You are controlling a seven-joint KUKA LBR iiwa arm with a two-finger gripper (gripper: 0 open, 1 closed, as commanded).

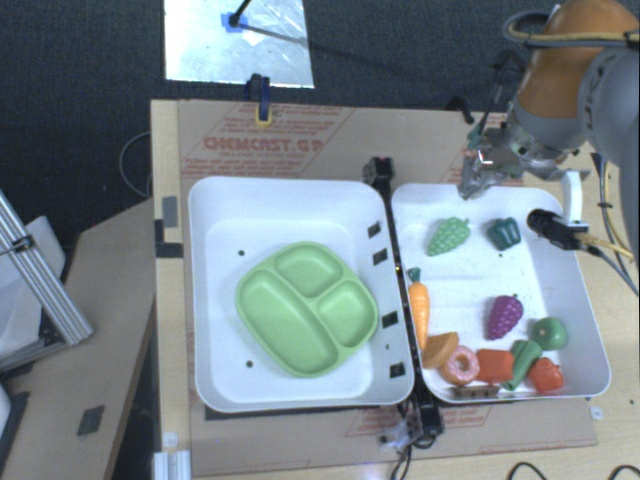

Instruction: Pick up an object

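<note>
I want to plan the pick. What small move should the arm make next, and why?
Probably lower the pincer toward the green grapes: it hovers over the right bin's far edge, with that toy closest and nothing crowding it.

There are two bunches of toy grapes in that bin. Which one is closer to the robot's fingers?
The green grapes, lying near the bin's far edge just below the gripper; the purple grapes sit farther down, mid-bin.
</note>
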